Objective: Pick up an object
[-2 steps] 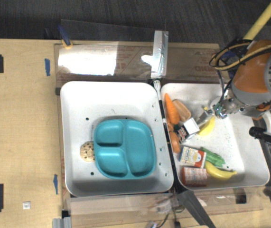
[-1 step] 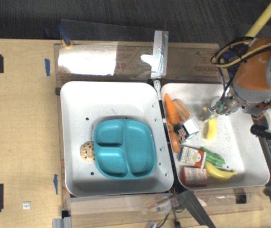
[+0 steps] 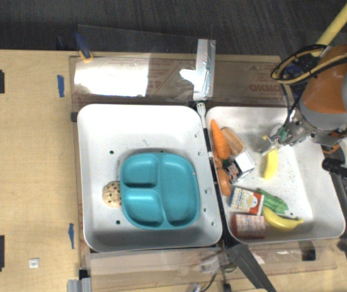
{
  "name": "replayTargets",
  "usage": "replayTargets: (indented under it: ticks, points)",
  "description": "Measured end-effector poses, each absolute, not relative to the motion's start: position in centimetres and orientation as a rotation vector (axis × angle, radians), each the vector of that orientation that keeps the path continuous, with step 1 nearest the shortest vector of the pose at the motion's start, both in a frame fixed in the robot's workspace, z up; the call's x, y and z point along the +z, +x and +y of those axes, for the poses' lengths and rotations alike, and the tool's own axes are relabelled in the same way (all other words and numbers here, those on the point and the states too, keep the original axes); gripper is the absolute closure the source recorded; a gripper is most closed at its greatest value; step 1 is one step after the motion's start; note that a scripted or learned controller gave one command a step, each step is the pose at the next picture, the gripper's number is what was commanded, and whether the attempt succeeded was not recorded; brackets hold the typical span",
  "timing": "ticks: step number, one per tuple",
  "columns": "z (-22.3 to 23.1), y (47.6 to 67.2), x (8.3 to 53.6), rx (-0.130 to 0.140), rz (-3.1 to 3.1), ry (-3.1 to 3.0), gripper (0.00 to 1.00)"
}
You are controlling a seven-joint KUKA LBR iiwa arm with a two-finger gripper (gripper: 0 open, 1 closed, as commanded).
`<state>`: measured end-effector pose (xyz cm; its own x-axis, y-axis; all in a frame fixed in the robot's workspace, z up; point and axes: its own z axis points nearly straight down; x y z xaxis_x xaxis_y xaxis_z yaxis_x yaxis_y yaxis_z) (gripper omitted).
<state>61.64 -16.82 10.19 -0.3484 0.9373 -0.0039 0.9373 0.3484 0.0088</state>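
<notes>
Labels: nothing legible. The small carton (image 3: 247, 201) in the right bin (image 3: 319, 218) has a white, red and blue front, print too small to read. The little black-and-white box (image 3: 242, 164) is just as unreadable. Faint lettering on the brown board (image 3: 255, 81) behind the bins, can't make it out.

Arm (image 3: 331, 93) comes in from the right edge, grey with the orange band on top, cables looped over it. Hand (image 3: 281, 135) is low over the upper middle of the right bin, just above the top end of a small yellow banana (image 3: 270, 164). Can't tell whether it is spread or pressed together, and can't see anything between the tips.

Right bin contents: carrot (image 3: 220, 140) along the left wall, the black-and-white box beside it, carton lower down, a red-brown can (image 3: 248, 224) below the carton, a second banana (image 3: 281, 219) with a green piece on it near the bottom.

Left bin (image 3: 94, 163): teal divided tray (image 3: 159, 189) in the middle, cookie (image 3: 112, 193) touching its left edge.

Table (image 3: 24, 163) is light wood or cardboard with black corner marks and bits of blue tape. Clear plastic sheet (image 3: 137, 72) stands behind the left bin. Dark floor at top.
</notes>
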Motion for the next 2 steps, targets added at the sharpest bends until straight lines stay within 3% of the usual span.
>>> replayTargets:
  ticks: [1,2]
  points:
    - [-19.0,60.0,8.5,0.005,2.386,2.042,1.0]
    - [-8.7,61.7,20.5,0.007,2.172,2.267,1.0]
